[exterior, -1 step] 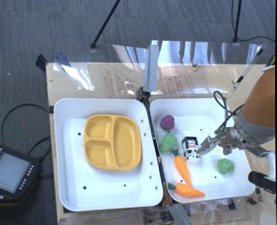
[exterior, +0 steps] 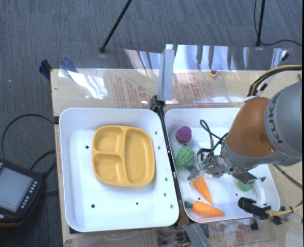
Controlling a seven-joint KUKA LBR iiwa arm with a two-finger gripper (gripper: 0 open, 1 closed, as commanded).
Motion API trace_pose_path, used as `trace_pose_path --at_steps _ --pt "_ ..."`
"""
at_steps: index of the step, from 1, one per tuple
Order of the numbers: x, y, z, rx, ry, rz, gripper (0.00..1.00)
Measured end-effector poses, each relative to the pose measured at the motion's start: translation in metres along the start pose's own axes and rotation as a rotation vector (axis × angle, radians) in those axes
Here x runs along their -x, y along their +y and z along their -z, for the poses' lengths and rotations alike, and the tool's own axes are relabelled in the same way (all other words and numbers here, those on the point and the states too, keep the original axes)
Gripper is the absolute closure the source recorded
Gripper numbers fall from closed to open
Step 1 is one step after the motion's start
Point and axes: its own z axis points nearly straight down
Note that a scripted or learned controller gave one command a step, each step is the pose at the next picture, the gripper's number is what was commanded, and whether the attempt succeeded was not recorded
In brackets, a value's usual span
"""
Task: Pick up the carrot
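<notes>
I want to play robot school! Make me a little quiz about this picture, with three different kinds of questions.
1. True or false: the yellow plate lies in the same bin as the carrots.
2. How many carrots are in the right bin?
3. Pick one. The claw hangs closest to: A) the purple toy, B) the upper carrot, C) the plate.

Key
1. False. The plate is in the left bin.
2. Two: the upper carrot and a lower carrot near the front wall.
3. B. The claw is just above that carrot's top end, beside the green toy.
</notes>
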Motion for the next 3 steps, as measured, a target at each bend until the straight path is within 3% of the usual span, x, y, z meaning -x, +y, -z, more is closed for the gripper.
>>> trace_pose_path --at_steps 1,2,3 --pt "0.002 0.0 0.009 -0.002 0.002 -0.007 1.0" --pt "-0.074 0.04 0.094 0.005 0.0 -0.22 1.0" --pt "-0.148 0.029 0.124 0.004 -0.001 -0.095 1.0"
